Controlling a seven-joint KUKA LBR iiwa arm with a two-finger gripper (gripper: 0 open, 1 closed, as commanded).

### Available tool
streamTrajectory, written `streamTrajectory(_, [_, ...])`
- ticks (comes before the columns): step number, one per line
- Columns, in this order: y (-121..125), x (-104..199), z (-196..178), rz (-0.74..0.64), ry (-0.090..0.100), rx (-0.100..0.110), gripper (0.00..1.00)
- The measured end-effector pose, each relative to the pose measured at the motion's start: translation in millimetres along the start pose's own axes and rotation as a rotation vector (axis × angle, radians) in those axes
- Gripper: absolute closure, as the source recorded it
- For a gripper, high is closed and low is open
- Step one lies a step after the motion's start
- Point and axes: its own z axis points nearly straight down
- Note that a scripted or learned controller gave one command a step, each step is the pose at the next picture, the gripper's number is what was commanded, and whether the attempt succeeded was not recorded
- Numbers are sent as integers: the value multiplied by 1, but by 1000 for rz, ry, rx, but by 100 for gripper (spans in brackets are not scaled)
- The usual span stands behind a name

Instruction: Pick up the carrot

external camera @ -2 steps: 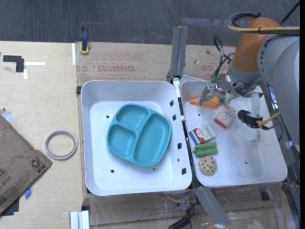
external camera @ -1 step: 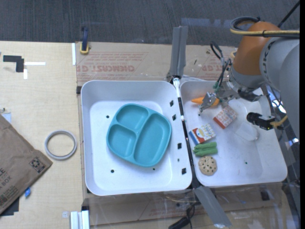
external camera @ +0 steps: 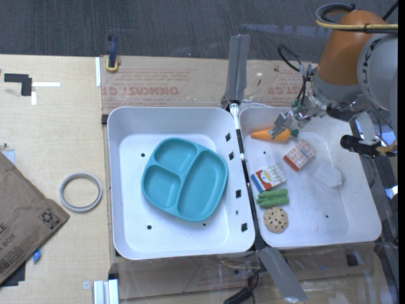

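The orange carrot (external camera: 262, 133) lies at the far left corner of the right bin (external camera: 354, 230), its tip pointing left toward the divider. My gripper (external camera: 283, 129) has come down from the right onto the carrot's thick end. Its fingers (external camera: 278, 130) are shut on the carrot, with orange showing on both sides of them. The carrot looks low, at or near the bin floor.
The right bin also holds a red-and-white box (external camera: 299, 155), a small carton (external camera: 268, 177), green beans (external camera: 273, 198), a cookie (external camera: 276, 220) and a clear object (external camera: 328, 175). A teal divided plate (external camera: 184, 178) lies in the left bin (external camera: 120, 189). A tape ring (external camera: 80, 191) rests on the bench.
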Motion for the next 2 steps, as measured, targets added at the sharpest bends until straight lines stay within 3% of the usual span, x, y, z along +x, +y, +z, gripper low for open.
streamTrajectory(1, [-20, -51, 51, -16, 1, 2, 0])
streamTrajectory(2, [3, 6, -20, -262, 1, -1, 0])
